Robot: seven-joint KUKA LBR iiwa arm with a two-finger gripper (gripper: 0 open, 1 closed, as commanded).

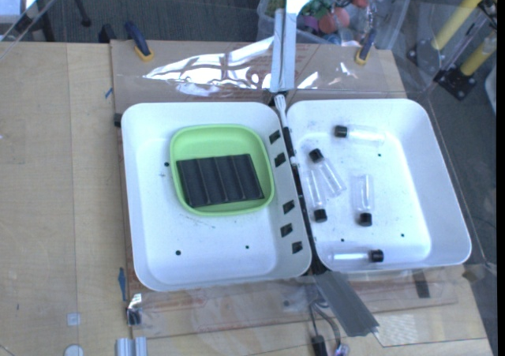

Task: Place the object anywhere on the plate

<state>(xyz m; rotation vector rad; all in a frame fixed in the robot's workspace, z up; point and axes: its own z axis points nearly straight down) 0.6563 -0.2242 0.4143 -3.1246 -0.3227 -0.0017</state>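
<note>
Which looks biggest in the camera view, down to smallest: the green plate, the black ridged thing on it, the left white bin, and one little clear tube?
1. Left white bin
2. Green plate
3. Black ridged thing, lying on the plate
4. Clear tube with a black cap, in the right bin

The plate [222,170] in the left bin [150,252] is largely covered by a dark ribbed block [218,179]; only its green rim is left bare. White floor is left around it. Capped vials [325,182] are scattered across the right bin [426,212], with gaps between them.
</note>
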